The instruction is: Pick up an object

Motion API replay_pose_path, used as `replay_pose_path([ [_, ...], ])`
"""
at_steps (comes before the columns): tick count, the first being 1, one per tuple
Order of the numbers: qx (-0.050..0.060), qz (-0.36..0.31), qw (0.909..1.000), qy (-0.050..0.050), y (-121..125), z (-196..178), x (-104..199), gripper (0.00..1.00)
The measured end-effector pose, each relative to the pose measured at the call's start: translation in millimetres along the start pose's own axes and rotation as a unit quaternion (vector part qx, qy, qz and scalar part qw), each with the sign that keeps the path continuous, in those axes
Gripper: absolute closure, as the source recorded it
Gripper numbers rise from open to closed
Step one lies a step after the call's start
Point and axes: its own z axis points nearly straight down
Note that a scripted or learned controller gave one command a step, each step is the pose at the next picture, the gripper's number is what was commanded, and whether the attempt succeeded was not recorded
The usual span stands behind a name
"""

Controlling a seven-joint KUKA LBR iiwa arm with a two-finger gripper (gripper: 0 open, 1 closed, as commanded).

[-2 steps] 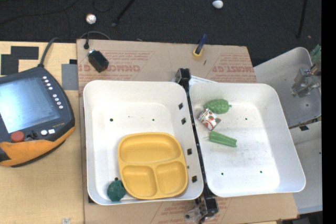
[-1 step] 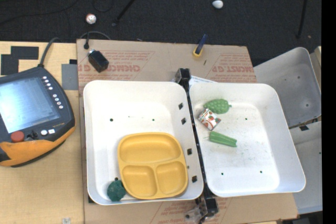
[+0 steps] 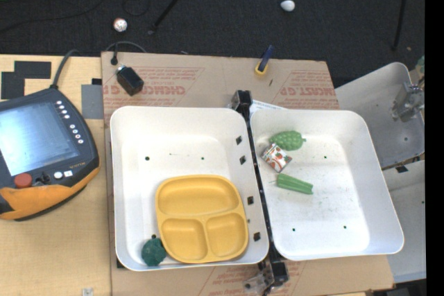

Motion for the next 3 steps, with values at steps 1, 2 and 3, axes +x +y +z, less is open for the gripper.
replay_pose_path([
  [1,-0.009,0.003,0.9999,-0.005,-2,-83,-56,1.0],
  [2,-0.001,0.0,1.0,0.0,31,14,-17,1.0],
  [3,-0.011,0.002,0.9999,-0.005,33,-109,-55,1.0],
])
